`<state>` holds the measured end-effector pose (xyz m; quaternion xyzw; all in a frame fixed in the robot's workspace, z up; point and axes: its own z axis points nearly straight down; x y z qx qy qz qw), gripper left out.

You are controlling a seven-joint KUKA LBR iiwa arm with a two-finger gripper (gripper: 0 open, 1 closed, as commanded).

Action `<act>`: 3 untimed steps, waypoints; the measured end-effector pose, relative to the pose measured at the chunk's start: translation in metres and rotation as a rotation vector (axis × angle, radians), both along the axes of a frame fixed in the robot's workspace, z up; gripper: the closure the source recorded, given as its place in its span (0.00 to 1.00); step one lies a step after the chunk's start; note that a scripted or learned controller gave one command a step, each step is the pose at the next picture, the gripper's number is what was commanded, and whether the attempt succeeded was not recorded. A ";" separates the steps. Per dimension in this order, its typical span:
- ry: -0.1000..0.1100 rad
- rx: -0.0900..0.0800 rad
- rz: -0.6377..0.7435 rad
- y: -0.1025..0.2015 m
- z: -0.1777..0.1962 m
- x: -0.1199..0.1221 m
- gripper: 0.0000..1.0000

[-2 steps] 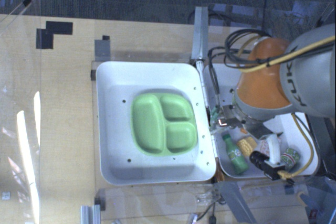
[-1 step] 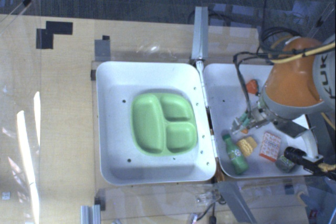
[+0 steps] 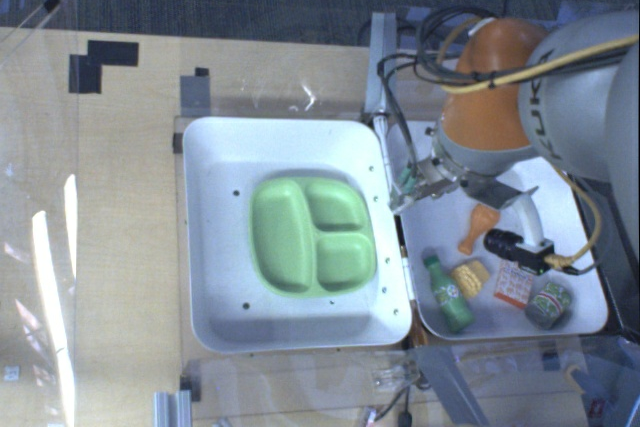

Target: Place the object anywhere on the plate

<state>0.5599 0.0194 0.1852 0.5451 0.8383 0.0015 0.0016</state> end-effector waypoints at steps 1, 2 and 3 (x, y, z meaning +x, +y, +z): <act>-0.004 -0.003 0.364 -0.034 0.072 -0.071 1.00; -0.001 -0.002 0.490 0.008 0.009 -0.049 1.00; -0.004 -0.005 0.665 -0.025 0.041 -0.035 1.00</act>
